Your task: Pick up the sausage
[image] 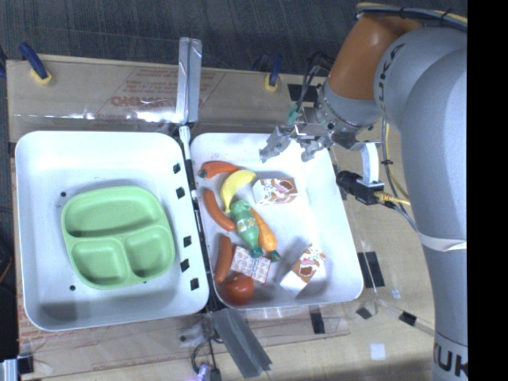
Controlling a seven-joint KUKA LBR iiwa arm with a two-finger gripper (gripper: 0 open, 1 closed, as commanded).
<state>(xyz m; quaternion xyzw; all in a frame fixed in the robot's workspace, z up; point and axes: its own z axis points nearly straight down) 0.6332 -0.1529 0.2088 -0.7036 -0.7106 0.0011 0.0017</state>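
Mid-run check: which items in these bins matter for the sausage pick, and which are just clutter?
Job items:
- sausage, lying at the left side of the right bin
- gripper, over that bin's far edge

Just lying about:
- banana
- green bottle
- tomato
- two small cartons
- green divided plate in the left bin

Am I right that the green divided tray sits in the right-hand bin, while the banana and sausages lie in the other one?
Not quite: the camera view shows the green divided tray in the left-hand bin. The banana and sausages do lie in the other bin, on the right.
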